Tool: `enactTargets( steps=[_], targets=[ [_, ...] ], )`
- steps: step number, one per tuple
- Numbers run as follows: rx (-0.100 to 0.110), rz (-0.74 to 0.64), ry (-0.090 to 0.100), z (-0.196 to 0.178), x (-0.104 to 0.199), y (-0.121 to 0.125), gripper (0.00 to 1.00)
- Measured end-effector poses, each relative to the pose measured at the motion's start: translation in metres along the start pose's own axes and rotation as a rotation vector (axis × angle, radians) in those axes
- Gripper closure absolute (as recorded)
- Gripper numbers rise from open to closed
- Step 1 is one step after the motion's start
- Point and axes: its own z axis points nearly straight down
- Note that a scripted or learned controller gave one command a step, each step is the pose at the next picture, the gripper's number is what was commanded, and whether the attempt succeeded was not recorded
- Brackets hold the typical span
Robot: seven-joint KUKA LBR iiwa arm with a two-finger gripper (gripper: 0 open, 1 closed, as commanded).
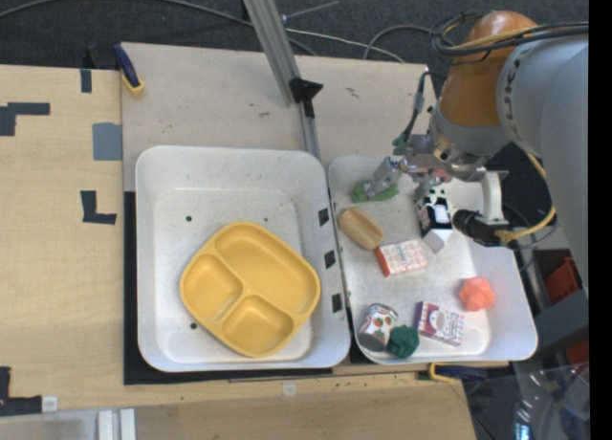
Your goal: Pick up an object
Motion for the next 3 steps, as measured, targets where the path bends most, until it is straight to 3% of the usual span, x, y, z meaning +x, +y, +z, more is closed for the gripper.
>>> enactTargets(
  steps=[1,2,3],
  targets=[
    [-0.001,-0.001,0.0,0.047,0.004,0.005,0.0],
    [-0.004,-0.003,0.0,0.034,0.004,0.006,1.0],
    [-0.011,0.0,0.0,-0.016,-0.001,0.015,1.0]
  ],
)
